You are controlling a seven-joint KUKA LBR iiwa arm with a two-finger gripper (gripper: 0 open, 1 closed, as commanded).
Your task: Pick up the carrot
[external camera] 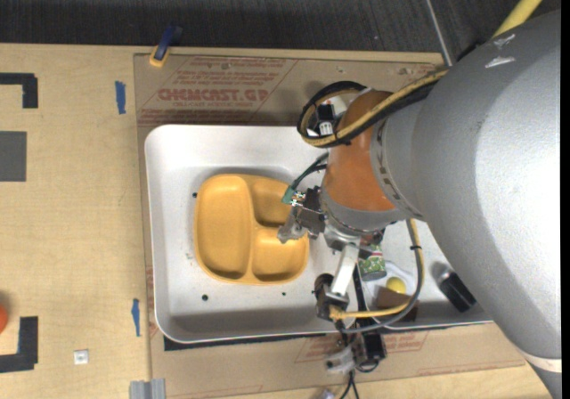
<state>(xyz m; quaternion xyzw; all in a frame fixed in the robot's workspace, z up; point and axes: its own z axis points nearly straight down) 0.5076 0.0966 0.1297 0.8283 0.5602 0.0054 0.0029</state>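
Arm (463, 175), grey w/ orange band: over right half of white bin (169, 210), with gripper (298, 224) low at the right rim of yellow divided dish (233, 226); open or closed, cannot tell. Item sought, carrot: not id'd w/ certainty; a brownish-orange bit (394, 301) near the bin's front-right edge, part-hidden under the wrist, is poss. it, so long axis & pointing dir. can't be read. Step, est.: approach/search, nothing seen held; next move req. locating the carrot, then closing across its length.

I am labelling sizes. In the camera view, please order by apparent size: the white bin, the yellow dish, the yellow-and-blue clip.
1. white bin
2. yellow dish, lying in it
3. yellow-and-blue clip, clearly smallest
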